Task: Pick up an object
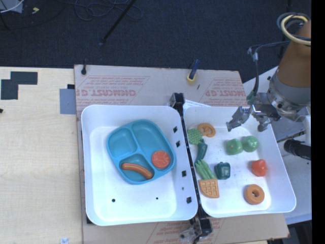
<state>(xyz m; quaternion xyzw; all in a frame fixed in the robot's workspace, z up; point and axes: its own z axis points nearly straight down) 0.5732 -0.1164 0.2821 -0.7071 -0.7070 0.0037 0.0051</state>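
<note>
Camera view: nearest candidates are the two green pieces point(241, 145) in the right bin point(284, 187), upper middle, touching side by side, so their shared long axis runs left-right. My pincer point(250, 120) hangs just above them toward the back rim, fingers spread wide, holding nothing. I judge a short move forward and down reaches them. Red piece point(259, 167) lies further toward the front.
</note>
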